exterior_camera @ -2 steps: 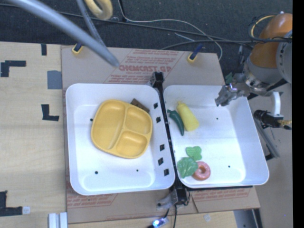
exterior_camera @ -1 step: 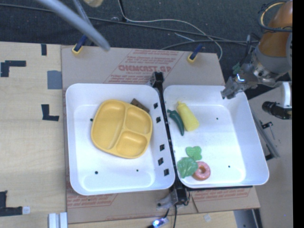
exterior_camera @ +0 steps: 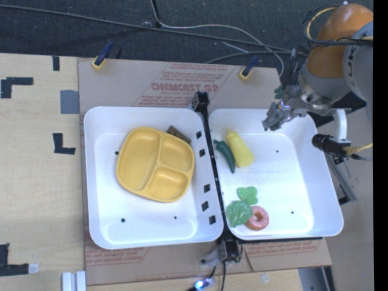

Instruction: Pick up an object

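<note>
1. At the far right corner of the right bin (exterior_camera: 303,180), we saw the gripper (exterior_camera: 274,119) hanging over the rim, with the arm's orange band (exterior_camera: 339,26) above it at the frame's upper right.
2. We could not tell whether it was open or closed, since it was small and dark against the rim; nothing showed held in it.
3. In the right bin we noted a yellow corn cob (exterior_camera: 240,149) lying near the left wall, with a dark green pepper (exterior_camera: 225,154) just beside it on its left, touching or nearly so.
4. Nearer the front of that bin we found a green leafy toy (exterior_camera: 240,206) with a red ring (exterior_camera: 258,218) against its right side.
5. In the left bin (exterior_camera: 103,180) we saw a yellow divided plate (exterior_camera: 156,163), with a small brown object (exterior_camera: 177,133) peeking from behind its far edge.
6. All these things lay well apart from the gripper.
</note>
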`<control>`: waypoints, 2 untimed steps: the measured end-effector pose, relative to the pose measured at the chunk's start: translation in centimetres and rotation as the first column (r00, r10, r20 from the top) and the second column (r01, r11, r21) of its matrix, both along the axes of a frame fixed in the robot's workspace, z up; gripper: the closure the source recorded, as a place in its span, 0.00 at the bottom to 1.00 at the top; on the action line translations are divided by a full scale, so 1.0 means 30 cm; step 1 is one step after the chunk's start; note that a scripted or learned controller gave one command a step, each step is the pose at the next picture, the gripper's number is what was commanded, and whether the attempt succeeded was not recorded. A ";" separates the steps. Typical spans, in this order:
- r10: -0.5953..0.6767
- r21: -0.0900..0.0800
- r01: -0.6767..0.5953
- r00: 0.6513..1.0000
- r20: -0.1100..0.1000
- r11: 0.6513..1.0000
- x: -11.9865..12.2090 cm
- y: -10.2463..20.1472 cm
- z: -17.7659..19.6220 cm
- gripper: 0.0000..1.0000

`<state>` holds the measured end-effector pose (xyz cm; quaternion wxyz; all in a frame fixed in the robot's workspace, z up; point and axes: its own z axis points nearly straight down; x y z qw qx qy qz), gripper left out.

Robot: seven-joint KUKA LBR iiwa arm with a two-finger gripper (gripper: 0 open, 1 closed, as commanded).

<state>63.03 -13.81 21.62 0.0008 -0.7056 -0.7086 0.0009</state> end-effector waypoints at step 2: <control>0.003 0.001 -0.003 1.000 0.001 1.000 -0.025 0.408 0.017 1.00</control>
